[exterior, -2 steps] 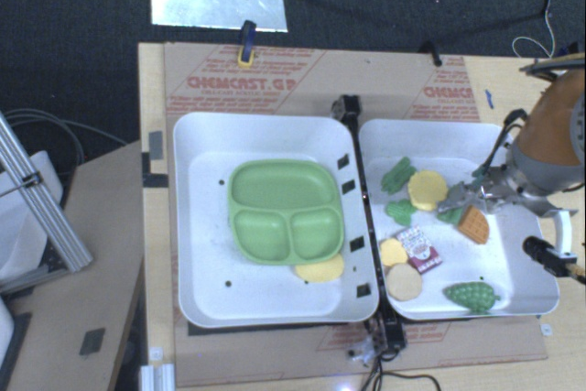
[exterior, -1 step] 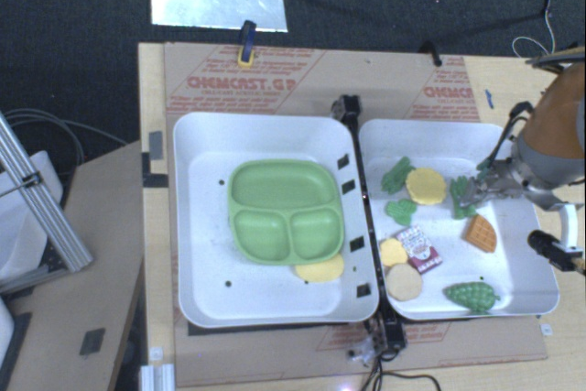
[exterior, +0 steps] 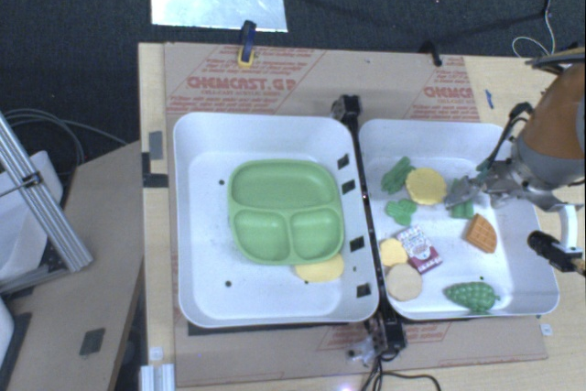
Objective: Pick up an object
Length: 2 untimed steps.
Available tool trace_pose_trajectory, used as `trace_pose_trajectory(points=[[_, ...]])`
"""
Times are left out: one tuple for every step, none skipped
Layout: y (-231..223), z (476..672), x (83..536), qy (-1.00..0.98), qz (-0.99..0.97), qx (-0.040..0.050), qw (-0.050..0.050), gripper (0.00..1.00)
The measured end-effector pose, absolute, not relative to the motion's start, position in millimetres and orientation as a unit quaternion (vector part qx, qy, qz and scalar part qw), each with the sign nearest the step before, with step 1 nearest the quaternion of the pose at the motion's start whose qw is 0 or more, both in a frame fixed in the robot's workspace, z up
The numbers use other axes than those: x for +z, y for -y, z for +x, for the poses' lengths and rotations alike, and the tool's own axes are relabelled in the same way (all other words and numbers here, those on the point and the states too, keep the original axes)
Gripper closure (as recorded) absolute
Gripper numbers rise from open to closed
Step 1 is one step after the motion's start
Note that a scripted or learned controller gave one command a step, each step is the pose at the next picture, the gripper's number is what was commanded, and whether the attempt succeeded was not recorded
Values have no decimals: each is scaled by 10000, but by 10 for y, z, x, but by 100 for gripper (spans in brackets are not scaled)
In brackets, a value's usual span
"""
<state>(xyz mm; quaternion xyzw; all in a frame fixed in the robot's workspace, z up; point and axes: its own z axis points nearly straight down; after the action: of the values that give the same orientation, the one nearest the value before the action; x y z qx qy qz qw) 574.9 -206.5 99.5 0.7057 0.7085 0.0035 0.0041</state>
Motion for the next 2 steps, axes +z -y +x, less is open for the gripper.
trace_pose_trajectory(points=[[2068,5760,1108,-7089,7053,46,56,100],[2067,5758,1103,-7089,7053,44,52,0]])
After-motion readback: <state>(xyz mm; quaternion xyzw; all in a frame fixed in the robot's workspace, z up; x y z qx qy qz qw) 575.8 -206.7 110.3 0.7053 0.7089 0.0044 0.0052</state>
